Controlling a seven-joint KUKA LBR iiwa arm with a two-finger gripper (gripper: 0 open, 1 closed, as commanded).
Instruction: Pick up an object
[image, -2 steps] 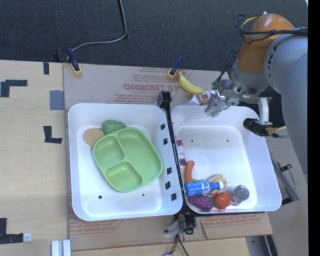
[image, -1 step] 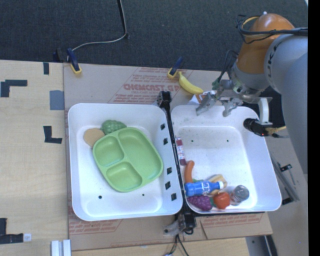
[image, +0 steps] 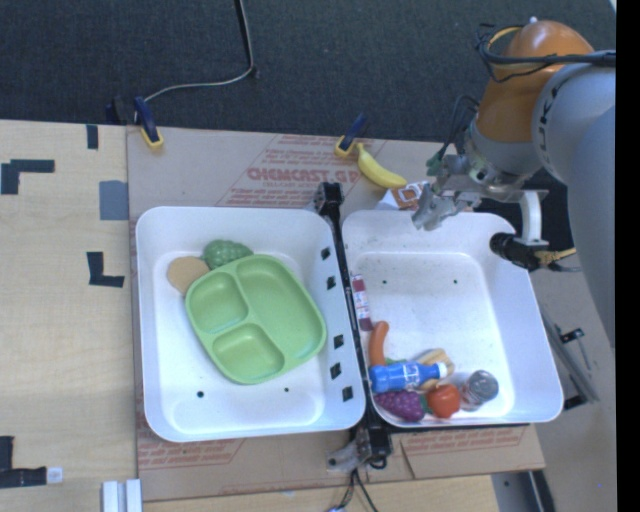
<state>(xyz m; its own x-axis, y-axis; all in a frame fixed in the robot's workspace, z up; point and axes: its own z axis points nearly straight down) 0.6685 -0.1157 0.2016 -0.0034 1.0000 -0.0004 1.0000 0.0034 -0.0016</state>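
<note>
Nearest you, a blue plastic bottle (image: 405, 376), purple grapes (image: 400, 405) and a red tomato (image: 444, 401) crowd the right white bin's (image: 510, 300) front corner; your jaws (image: 432, 212) hover at its far rim, grip unreadable.

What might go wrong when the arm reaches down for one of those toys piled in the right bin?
The blue bottle, purple grapes, tomato and can crowd the near wall of the right bin, so the gripper might nudge neighbours or grab two. It hangs near the far rim, well away from the pile, so a straight descent would likely close on nothing.
</note>
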